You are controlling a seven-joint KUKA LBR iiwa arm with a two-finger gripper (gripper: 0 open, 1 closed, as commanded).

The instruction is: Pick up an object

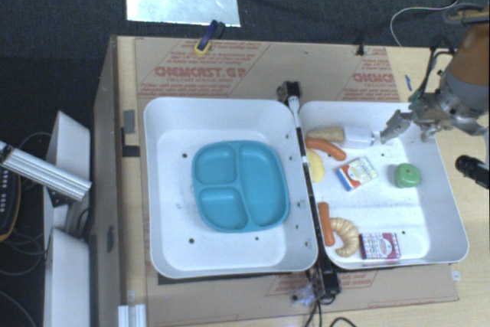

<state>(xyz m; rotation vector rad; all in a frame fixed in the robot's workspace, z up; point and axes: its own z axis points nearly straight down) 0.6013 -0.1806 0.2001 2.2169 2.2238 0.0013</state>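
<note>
A cardboard-topped counter on dark carpet carries two white bins. The left bin holds a blue tray. The gripper hovers above the right bin, over its upper edge, near a green object.

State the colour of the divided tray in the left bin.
Light blue; the tray shows plainly in the camera view.

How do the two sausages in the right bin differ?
The upper sausage lies nearly crosswise at a slight slant near the bin's far left; the lower sausage lies roughly lengthwise along the divider. The upper one touches a pale bun-like piece; the lower one sits beside a croissant. Both are orange-red, thin, and lie in the right bin.
</note>
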